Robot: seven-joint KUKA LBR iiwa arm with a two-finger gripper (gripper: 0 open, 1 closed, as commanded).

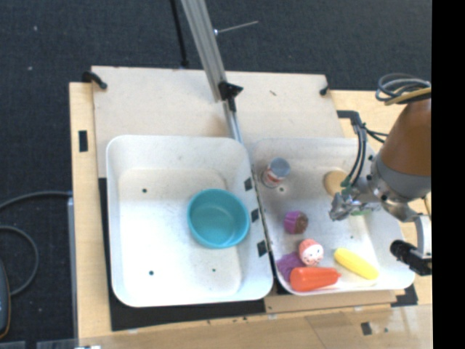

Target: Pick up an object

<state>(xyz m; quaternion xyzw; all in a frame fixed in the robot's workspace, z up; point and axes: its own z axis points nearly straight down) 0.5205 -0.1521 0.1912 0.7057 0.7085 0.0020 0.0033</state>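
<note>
Yellow banana toy (356,263), orange carrot (314,278), doll head (312,251), purple block (295,222), all in right bin (392,278)

Gripper (347,208), right of centre: fingers too small and dark to read. Tan round thing (333,181) just above it, partly covered by cables, kind unclear. Purple thing (288,259) in lower part of right bin (320,151), mostly hidden behind doll head (311,251) and orange carrot (314,278).
</note>
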